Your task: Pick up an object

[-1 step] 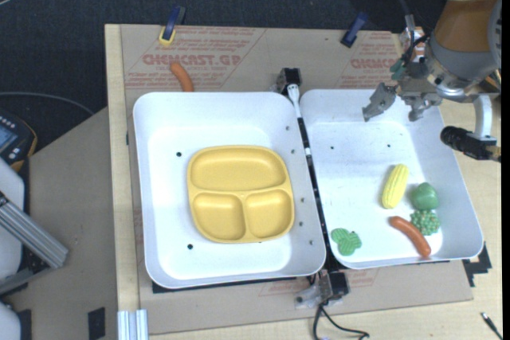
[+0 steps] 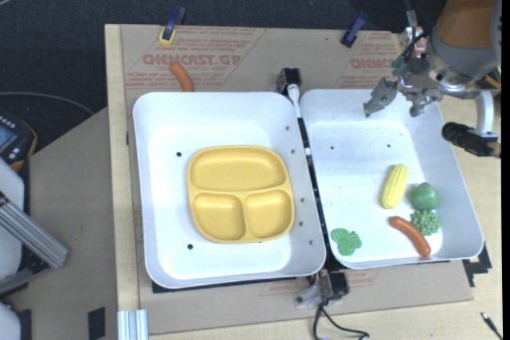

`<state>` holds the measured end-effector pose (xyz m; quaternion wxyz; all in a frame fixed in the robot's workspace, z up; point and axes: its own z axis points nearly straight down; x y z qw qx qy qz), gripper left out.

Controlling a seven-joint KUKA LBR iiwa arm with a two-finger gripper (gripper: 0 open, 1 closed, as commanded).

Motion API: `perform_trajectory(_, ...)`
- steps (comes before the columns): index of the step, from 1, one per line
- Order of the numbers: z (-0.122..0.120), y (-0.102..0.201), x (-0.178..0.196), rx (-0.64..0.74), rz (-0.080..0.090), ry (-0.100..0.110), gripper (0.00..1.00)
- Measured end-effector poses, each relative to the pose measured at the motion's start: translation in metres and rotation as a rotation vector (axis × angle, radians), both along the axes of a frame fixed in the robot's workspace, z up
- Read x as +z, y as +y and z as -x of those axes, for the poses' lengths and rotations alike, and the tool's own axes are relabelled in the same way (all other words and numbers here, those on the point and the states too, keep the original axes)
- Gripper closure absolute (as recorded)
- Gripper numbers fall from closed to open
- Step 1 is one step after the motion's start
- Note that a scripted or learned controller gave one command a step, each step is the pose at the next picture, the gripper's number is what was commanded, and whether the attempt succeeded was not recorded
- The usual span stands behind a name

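The bench (image 2: 239, 52) is covered with brown board printed in red lettering, of which "CHEMCAST" is legible at the upper left; the print at the upper right is partly hidden. The board is held by two clamps (image 2: 169, 26) along its far edge. Dark carpet is seen beyond it. In the left bin (image 2: 151, 171) a yellow divided tray (image 2: 239, 193) is seated. In the right bin (image 2: 351, 131), near its front right corner, a corn cob (image 2: 394, 185), a sausage (image 2: 410, 236) and green vegetables (image 2: 424, 197) are located. The end effector (image 2: 396, 101) is positioned over the right bin's far edge, fingers spread wide, with nothing between them.
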<state>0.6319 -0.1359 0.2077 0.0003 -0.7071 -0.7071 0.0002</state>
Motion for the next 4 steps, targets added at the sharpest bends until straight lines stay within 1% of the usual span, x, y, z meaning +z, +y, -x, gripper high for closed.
perform_trajectory(1,0.006,-0.002,-0.045,-0.001,-0.001,0.006,0.00)
perform_trajectory(3,0.010,-0.003,-0.125,0.000,-0.001,0.005,0.00)
perform_trajectory(4,0.008,-0.004,-0.112,-0.001,0.000,-0.002,1.00)
